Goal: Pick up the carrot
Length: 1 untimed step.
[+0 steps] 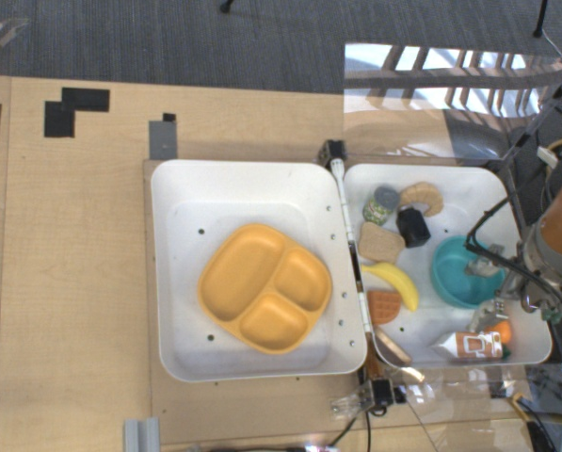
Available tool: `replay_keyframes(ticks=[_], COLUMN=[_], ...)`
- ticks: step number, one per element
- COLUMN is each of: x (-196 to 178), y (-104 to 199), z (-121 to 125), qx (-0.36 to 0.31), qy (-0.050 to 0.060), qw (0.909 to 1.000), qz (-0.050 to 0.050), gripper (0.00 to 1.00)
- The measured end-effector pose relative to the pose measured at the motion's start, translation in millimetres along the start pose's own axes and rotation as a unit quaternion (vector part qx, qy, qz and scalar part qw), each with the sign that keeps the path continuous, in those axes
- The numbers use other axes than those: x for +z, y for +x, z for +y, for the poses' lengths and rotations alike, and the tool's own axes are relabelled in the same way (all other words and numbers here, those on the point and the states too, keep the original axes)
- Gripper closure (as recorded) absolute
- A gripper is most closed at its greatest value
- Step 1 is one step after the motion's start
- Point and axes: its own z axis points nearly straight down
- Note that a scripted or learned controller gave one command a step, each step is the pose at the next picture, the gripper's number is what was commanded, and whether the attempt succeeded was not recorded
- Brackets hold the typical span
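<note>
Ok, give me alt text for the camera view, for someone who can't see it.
The gripper hangs over the right bin, just above the carrot, beside a teal bowl and banana. The left bin holds a yellow divided plate.

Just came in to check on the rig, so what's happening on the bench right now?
The robot arm reaches in from the right, with its gripper low over the near right corner of the right bin. The carrot lies just beneath it, beside a small white and orange packet, and does not look lifted yet. A teal bowl, a banana and other toy food share that bin. The left bin holds a yellow divided plate.
</note>
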Motion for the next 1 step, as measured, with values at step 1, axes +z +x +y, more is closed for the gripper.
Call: replay_keyframes(ticks=[1], x=[17.3], y=[-7.8], z=[3.5], qx=[-0.077], qy=[-0.001], qw=[0.9971], qz=[0.001], gripper=[0.0])
